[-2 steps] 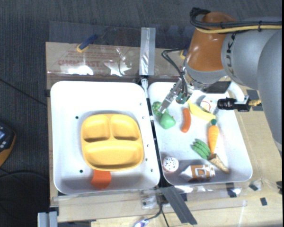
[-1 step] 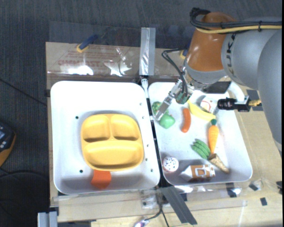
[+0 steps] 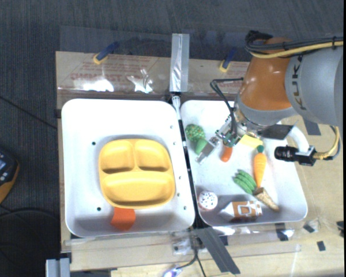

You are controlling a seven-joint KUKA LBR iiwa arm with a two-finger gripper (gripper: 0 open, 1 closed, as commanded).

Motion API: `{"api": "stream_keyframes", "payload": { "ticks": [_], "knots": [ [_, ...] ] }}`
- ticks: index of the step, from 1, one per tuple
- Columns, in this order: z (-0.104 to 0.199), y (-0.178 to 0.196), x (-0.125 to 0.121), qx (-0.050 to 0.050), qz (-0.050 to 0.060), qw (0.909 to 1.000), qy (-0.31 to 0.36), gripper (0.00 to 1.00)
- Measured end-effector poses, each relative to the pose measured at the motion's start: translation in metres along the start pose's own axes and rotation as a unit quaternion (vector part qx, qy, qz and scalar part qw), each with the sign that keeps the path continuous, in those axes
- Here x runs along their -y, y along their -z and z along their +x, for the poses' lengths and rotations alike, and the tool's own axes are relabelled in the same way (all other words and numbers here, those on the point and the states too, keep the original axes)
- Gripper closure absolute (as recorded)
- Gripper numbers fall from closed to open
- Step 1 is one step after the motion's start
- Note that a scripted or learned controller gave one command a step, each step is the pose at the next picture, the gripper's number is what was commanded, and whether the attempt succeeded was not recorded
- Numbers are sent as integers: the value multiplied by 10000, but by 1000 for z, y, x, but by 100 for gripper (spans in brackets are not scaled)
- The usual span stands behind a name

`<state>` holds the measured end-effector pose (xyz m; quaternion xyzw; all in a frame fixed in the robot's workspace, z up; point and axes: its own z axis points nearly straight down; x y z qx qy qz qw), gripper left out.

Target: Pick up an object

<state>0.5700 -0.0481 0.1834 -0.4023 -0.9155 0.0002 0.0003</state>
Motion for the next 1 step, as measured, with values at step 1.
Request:
{"api": "stream_keyframes", "payload": {
  "ticks": [1],
  "knots": [
    [-61,-70,44,43,-12,9998,-217,0]
  ]
}}
